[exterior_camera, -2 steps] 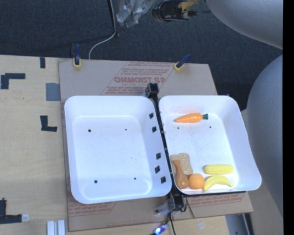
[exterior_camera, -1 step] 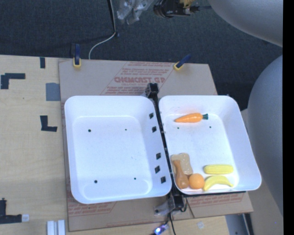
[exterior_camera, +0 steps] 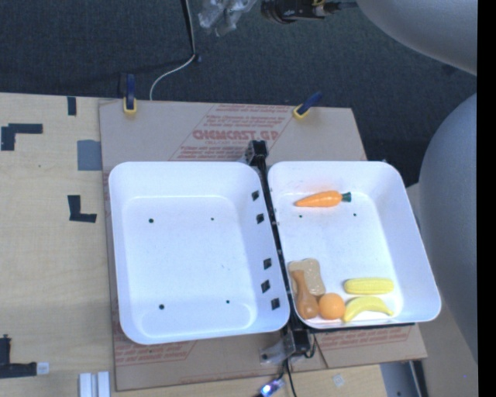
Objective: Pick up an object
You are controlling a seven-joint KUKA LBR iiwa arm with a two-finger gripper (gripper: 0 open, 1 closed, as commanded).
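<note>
Where the left bin [exterior_camera: 186,248] meets the right bin [exterior_camera: 349,240] rim to rim, a brown block [exterior_camera: 307,285] and an orange [exterior_camera: 332,307] crowd the right bin's near-left corner. A carrot [exterior_camera: 319,200] lies apart by the far wall. Two yellow fruits [exterior_camera: 368,298] hug the near rim. The grey arm [exterior_camera: 465,201] looms beyond the right edge.

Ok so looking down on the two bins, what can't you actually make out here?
- Gripper: blurred and cut by the camera view's top edge, so the state of its grip is unreadable.
- Tan object in the right bin: too small to identify; the orange ball covers its lower end.
- Arm: cut off by the right edge.
</note>
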